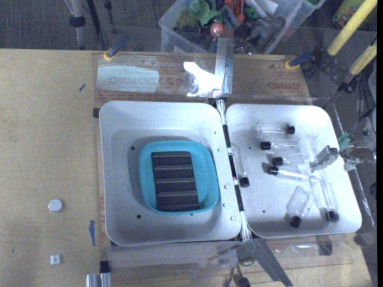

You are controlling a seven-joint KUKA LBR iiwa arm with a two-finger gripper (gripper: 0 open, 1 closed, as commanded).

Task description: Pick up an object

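Several clear vials with black caps lie scattered in the right bin (263,211). One vial (276,128) lies near the back, one (286,173) in the middle, and two (298,203) (327,197) near the front right. Another vial (240,173) rests against the divider between the bins. My gripper (325,158) reaches in from the right, low over the right side of this bin, just right of the middle vials. A clear vial lies right beside it, but I cannot tell whether they touch.
The left bin (116,130) holds a blue dish (146,166) with a dark ribbed insert (175,181). A clear box of colourful toys (239,8) stands behind the bins. A small round disc (55,205) lies on the bench at left.
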